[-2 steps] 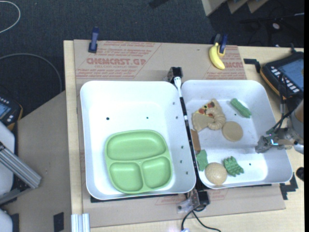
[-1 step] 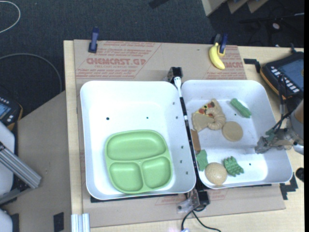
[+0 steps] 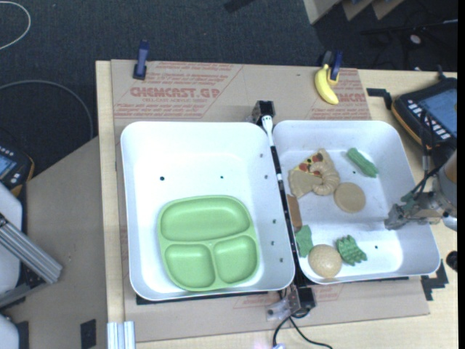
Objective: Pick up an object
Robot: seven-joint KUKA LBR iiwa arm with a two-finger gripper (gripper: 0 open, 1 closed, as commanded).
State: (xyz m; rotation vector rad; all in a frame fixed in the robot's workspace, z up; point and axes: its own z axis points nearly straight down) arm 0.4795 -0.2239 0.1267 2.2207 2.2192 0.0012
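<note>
White bin (image 3: 407,257) on the right is entered by the gripper (image 3: 401,215), whose grip state cannot be told. Nothing is seen lifted; the tan disc (image 3: 349,197) lies nearby, ungrasped.

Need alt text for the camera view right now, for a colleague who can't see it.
The gripper sits low at the right bin's right edge, beside small toy foods. The left bin holds a green divided tray; a banana lies on the bench behind.
</note>
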